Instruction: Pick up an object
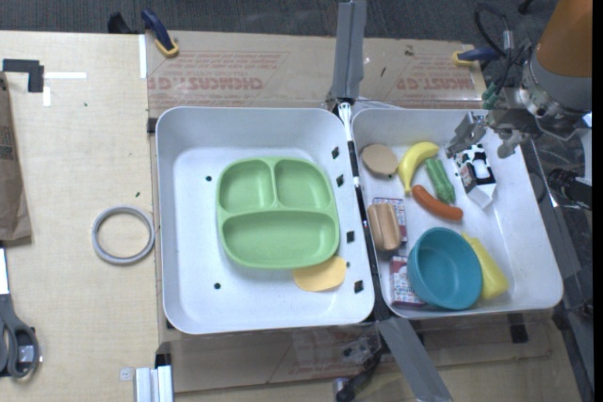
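Two shallow white bins side by side at mid-frame: left bin and right bin, rims touching along the centre. Grey arm with orange band entering from the upper right of the frame, wrist above the right bin's upper right corner. Lying in the left bin, a green divided plate, with a yellow chip-shaped piece touching its lower right edge. In the right bin, lower middle, a blue bowl, beside a yellow block at its right and over a printed card. Near that bin's top, a yellow banana, a green vegetable just right of it, an orange carrot below, a round brown cookie to the left, and a tan bread roll lower down. Gripper low over the right bin's upper right part, just above a small black-and-white packet; opening of the fingers too blurred to tell, nothing seen held. On the bench at left of the frame, a grey ring.
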Controlling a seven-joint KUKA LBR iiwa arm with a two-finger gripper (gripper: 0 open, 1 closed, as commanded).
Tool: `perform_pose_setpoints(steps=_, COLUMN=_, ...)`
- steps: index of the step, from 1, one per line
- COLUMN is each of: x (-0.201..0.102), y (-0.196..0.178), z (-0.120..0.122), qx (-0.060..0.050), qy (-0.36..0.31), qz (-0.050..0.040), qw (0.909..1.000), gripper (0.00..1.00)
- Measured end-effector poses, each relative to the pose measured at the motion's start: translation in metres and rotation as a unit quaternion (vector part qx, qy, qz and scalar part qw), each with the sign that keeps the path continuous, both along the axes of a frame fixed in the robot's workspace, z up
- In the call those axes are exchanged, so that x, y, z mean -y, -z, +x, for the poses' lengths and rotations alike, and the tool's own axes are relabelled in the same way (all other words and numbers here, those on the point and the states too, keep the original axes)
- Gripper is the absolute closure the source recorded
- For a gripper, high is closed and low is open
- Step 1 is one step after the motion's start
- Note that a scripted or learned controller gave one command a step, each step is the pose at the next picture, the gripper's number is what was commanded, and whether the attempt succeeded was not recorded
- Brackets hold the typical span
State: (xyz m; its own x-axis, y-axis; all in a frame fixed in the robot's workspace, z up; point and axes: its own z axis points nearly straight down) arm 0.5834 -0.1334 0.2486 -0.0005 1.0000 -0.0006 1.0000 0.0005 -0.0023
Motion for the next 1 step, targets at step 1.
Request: perform_pose_setpoints(steps=1, x=-0.0294, y=0.1519, z=0.0418, qx=0.004, qy=-0.025, qz=-0.0004, qw=0.9997, gripper=0.00)
